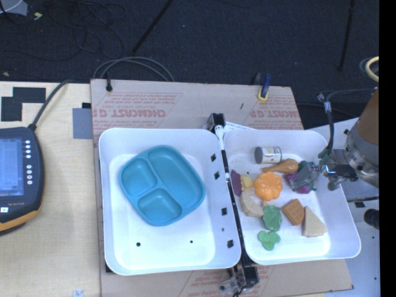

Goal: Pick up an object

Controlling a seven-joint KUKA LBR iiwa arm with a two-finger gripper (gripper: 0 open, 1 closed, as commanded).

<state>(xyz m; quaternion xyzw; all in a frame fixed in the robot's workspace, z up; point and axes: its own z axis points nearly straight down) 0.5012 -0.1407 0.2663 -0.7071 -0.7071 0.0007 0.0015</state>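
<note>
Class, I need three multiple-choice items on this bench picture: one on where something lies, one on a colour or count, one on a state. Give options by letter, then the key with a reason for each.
1. Where does the blue divided plate lie?
A. left bin
B. right bin
C. on the cardboard

2. How many compartments has the plate?
A. two
B. three
C. five

3. How does the small canister rest?
A. upright
B. on its side
C. on top of the pumpkin

Key: A, it sits in the left bin, apart from the toys. B, three hollows show. B, its length runs across the right bin floor above the orange pumpkin.
</note>
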